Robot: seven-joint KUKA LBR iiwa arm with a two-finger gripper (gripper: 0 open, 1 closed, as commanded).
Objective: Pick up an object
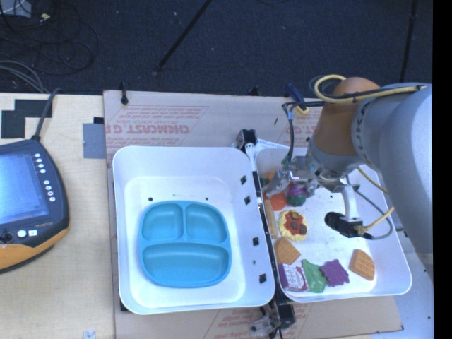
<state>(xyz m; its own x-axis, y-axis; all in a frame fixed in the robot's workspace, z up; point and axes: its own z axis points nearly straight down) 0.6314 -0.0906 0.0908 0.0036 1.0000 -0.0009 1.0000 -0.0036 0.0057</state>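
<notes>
My gripper (298, 183) is low in the right bin (385, 221), at its back left corner, under the grey arm and orange wrist band. Directly beneath it lies a purple and green toy (297, 194), with a red-orange toy (277, 201) to that toy's left; I cannot tell whether the gripper touches either one. In front of them lie a yellow pizza slice (292, 225), a tan cracker (287, 250), a waffle piece (361, 263), a purple toy (335, 271), a green toy (314, 277) and a pink and white packet (293, 277).
The left bin (131, 171) holds a blue divided plate (185, 243). A black part on a cable (344, 224) hangs over the right bin's middle. A tablet-like pendant (25, 196) lies at the far left of the bench. The arm's bulk covers the right bin's back right.
</notes>
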